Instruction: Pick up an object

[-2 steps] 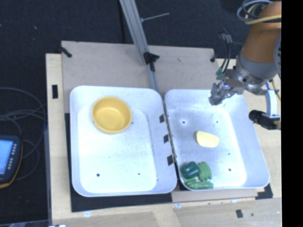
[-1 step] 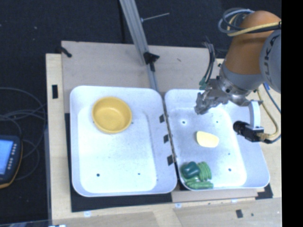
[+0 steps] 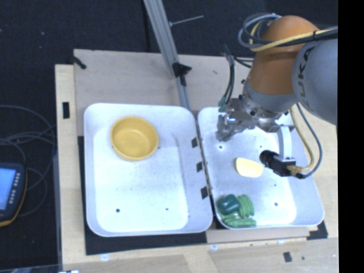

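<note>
Grey arm [image 3: 318, 78], orange band [image 3: 276, 61], black cables [image 3: 310, 147]

The only lettering that can be made out is part of the maker's name in dark capitals on the grey arm [image 3: 318, 78] at the right, cut short by its curve, roughly "KU".

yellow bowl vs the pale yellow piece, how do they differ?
The yellow bowl lies in the left bin; the pale yellow piece lies in the right bin. The bowl is larger, round and hollow; the piece is a small flattish wedge. The bowl's yellow is deeper. Both rest loose on the bin floor.
</note>
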